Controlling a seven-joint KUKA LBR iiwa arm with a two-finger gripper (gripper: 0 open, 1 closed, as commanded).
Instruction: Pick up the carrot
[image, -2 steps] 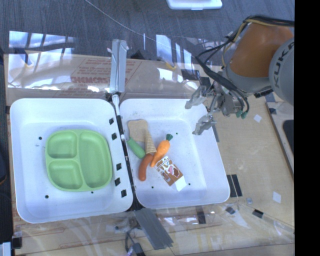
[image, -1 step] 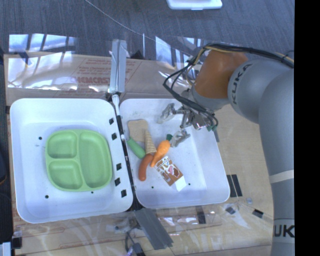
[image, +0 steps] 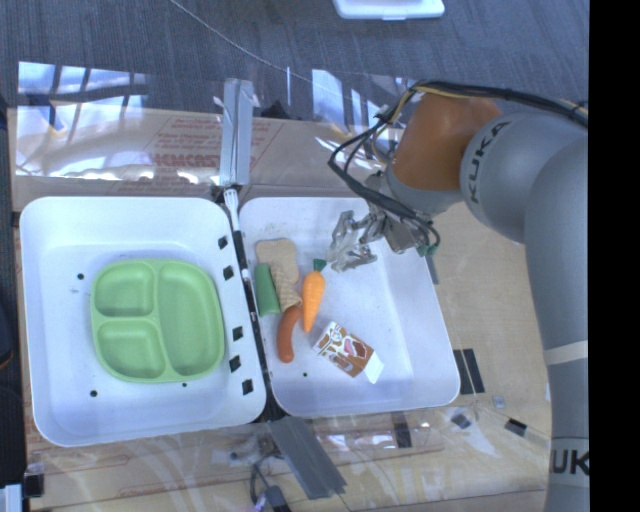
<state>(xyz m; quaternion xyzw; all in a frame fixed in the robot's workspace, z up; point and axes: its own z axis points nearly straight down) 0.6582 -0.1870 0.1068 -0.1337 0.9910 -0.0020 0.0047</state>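
Note:
The carrot (image: 312, 298) is orange with a small green top and lies in the middle of the right bin (image: 420, 340), its top pointing to the bin's far side. My gripper (image: 349, 248) hangs just above and to the right of the carrot's top end, a short gap from it. The fingers (image: 343, 240) are metal and point down-left, slightly apart, with nothing between them.
Left of the carrot lie a slice of bread (image: 281, 265), a green cucumber piece (image: 265, 290) and a reddish sausage (image: 287, 334). A brown and white packet (image: 347, 351) sits below the carrot. The left bin (image: 60, 250) holds a green divided plate (image: 158, 320).

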